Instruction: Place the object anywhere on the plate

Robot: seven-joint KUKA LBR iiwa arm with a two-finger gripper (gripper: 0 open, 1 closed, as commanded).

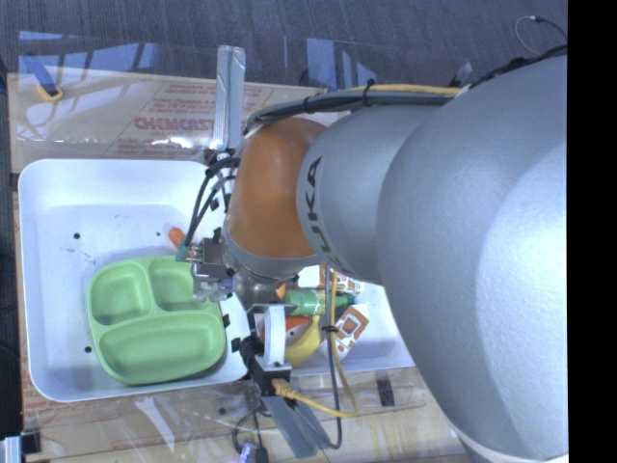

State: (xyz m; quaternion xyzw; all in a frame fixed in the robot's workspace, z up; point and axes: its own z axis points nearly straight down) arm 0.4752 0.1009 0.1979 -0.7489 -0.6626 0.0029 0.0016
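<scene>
A light green divided plate [154, 324] lies in the left white bin [58, 210], toward its front. My gripper [208, 272] hangs below the orange wrist band, over the plate's right edge beside the upper right compartment. The wrist hides most of it. A small orange object [175, 236] shows just behind the plate, close to the gripper. No loose object can be seen in the plate's three compartments.
The big grey arm [434, 239] covers most of the right bin. Under it peek a yellow item [305, 345], a green piece [310, 303] and an orange patterned package [353, 324]. Cables [308, 408] trail over the front bench edge.
</scene>
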